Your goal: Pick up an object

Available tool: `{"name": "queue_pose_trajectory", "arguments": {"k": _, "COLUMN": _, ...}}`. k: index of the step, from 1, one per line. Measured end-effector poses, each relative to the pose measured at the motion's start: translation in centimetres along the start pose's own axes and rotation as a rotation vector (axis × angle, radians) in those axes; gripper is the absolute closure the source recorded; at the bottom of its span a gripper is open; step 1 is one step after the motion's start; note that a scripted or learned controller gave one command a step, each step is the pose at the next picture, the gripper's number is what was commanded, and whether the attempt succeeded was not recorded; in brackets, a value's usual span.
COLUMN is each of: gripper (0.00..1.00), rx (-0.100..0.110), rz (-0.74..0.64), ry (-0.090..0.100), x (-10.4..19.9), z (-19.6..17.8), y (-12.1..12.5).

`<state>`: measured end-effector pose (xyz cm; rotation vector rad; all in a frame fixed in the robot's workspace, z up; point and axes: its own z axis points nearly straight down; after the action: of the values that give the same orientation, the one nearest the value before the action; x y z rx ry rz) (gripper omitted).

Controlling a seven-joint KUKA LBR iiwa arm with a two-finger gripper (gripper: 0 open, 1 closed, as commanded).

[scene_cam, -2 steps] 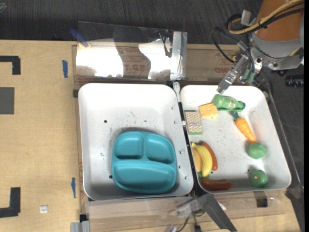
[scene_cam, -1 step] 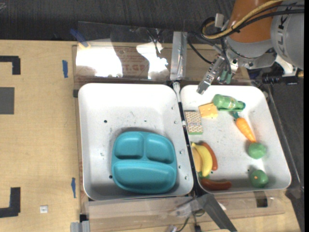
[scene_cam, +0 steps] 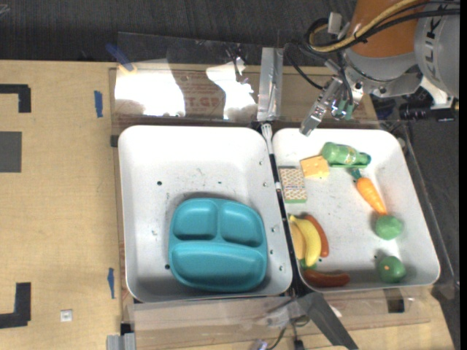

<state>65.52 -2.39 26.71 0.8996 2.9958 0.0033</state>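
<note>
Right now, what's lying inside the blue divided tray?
Nothing visible: the blue tray sits in the left bin with three bare compartments. Whatever lies beneath the tray is covered. The toy food is all in the right bin.

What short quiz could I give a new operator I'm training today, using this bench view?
1. True or false: the teal tray lies in the left bin.
2. Which toy lies nearest the gripper: A) green bottle, B) banana, C) carrot?
3. Fill in: the yellow cheese wedge lies in the ___ bin.

Key: 1 true; 2 A; 3 right.
</note>
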Motion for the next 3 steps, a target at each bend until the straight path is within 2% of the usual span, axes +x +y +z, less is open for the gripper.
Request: {"name": "queue_pose_trajectory", "arguments": {"k": 3, "gripper": 1.0, "rx": -0.009, "rz": -0.005, "ry": -0.025, "x": -0.4, "z": -3.6, "y": 0.4}}
